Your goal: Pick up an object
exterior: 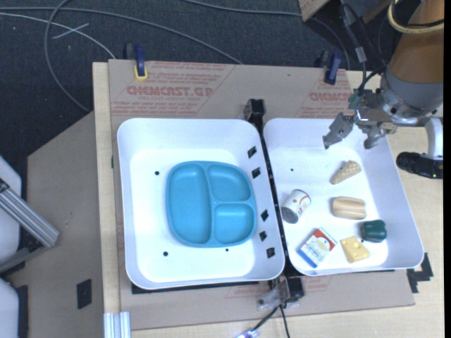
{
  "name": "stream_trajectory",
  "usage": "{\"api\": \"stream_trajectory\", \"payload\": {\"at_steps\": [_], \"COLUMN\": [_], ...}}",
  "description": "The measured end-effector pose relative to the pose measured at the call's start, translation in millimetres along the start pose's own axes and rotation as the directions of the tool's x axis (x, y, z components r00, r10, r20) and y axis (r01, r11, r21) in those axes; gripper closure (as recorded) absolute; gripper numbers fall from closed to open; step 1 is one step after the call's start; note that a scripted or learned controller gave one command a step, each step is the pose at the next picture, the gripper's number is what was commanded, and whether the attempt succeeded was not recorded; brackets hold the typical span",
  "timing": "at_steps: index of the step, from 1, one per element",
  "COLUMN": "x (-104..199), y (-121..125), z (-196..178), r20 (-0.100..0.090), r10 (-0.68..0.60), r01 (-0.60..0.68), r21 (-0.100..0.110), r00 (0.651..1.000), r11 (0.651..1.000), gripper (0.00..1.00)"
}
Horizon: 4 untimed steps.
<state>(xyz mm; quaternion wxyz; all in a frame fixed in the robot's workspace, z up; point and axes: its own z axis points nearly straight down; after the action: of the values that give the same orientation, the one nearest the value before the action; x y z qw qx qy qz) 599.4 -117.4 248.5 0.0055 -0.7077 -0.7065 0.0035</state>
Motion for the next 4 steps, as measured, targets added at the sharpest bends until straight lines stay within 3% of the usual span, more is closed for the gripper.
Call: {"api": "stream_trajectory", "payload": {"at_steps": [1,4], "x": [0,10], "y": [2,3], "z": [-6,164], "r20": [0.002,0.001], "r10": [-0.002,-0.001], "r01": [0.002,0.001], "r21": [-0.011,-0.005], "r00": [1.0,1.0], "r11": [1.0,1.0], "gripper": [0.0,0.0]}}
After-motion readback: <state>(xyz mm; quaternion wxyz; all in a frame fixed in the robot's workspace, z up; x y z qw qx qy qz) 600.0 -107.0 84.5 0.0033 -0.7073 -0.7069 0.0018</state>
